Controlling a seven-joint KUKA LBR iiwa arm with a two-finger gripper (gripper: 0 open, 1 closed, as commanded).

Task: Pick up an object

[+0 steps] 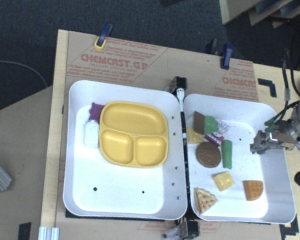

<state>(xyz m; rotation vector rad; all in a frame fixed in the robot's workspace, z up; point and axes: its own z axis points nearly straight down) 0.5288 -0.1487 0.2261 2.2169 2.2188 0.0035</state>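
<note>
Far to the left of the claw [261,144], in the left white bin [74,189], we count one yellow three-compartment plastic tray [134,133], with one small white bottle [91,134] and one purple scrap [96,110] tucked at its left edge.

Closer in, still left of the claw, the right white bin [274,184] holds the candidates. We count one brown block [199,119], one green soft piece [210,124], one pale yellow slab [195,136], one round brown cookie-like disc [209,154] and one green cylinder [226,154], all crowded together and partly touching. Below and left of the claw lie one pale cheese-like cube [223,181], one triangular cracker-coloured wedge [204,200] and one orange toast-like piece [252,189], each apart from its neighbours.

The claw hangs over the bin's right side above bare floor, with nothing between its fingers; whether they are spread or closed we cannot tell.

We judge the orange piece the best target: nearest, isolated, room on both sides. We would centre over it, descend straight, and close across its narrower span.
</note>
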